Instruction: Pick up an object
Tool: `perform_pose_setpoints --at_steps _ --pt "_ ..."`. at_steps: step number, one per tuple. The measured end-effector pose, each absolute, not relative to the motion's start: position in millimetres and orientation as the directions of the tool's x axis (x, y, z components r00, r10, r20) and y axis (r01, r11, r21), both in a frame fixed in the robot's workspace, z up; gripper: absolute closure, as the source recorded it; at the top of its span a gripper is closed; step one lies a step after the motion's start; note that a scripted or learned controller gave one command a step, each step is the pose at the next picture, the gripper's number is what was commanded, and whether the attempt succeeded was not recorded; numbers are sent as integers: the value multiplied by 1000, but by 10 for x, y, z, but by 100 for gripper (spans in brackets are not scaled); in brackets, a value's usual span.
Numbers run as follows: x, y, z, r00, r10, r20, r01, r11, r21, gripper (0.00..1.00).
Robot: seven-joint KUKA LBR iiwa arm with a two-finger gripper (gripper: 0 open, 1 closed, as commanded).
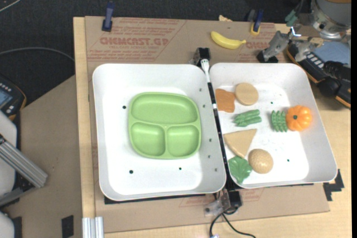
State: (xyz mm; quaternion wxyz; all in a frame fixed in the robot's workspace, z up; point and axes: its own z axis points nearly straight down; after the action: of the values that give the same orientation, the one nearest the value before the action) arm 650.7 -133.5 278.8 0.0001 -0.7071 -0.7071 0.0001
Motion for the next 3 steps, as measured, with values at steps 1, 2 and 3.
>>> perform_pose_setpoints --at_steps 1,2,3 --pt "6131 -663 2464 -6 1000 4 1000 6 -7 0" --pt "6680 12 1809 -8 1000 2 1000 8 1 0" --pt "6104 972 1848 -10 1000 4 1000 10 -6 0"
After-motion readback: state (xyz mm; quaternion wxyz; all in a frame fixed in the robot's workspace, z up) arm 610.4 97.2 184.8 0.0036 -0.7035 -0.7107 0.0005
